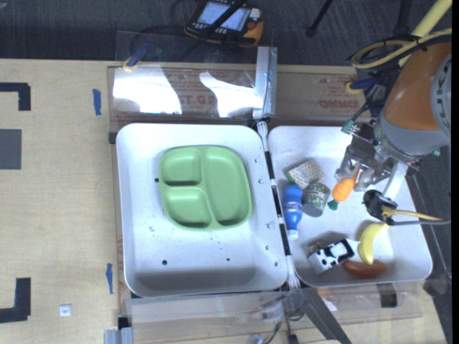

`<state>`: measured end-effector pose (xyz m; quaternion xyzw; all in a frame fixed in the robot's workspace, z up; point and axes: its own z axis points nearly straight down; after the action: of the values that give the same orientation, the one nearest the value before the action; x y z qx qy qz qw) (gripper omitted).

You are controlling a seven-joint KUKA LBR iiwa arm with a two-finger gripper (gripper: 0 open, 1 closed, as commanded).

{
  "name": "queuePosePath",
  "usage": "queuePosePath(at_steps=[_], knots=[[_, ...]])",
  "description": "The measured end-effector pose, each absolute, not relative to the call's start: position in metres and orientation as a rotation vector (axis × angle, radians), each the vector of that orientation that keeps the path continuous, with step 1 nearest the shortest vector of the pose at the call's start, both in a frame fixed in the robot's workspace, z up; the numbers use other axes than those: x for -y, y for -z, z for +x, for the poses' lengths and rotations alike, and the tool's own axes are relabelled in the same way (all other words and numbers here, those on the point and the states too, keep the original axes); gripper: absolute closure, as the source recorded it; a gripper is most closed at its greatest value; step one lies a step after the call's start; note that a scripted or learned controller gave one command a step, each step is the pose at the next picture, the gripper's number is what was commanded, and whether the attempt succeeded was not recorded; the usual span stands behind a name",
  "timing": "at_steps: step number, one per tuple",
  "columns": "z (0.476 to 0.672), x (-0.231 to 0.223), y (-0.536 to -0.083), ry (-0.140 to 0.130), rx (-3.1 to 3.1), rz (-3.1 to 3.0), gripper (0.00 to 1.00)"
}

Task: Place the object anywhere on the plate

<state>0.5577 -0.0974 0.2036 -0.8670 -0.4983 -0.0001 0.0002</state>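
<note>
The gripper (356, 172) hung over the right bin (416, 264), directly above the toy carrot (343, 190) (long axis slanting toward the bin's front-left), and I could not tell its grip; the green plate (206, 186) lay well left.

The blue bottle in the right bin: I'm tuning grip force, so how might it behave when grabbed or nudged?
The blue bottle lies on its side, so a nudge would likely roll it. It looks like smooth plastic, probably slick and light. It sits tight between the bin wall and a small can, so fingers may jostle both.
</note>
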Motion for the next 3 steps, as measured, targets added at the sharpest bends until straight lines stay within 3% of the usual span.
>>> queuePosePath(at_steps=[1, 2, 3], knots=[[0.569, 0.024, -0.183, -0.005, 1.366, -2.826, 1.0], [0.596, -0.058, -0.189, -0.002, 1.487, -2.767, 1.0], [0.552, -0.125, -0.223, -0.007, 1.55, -2.73, 1.0]])
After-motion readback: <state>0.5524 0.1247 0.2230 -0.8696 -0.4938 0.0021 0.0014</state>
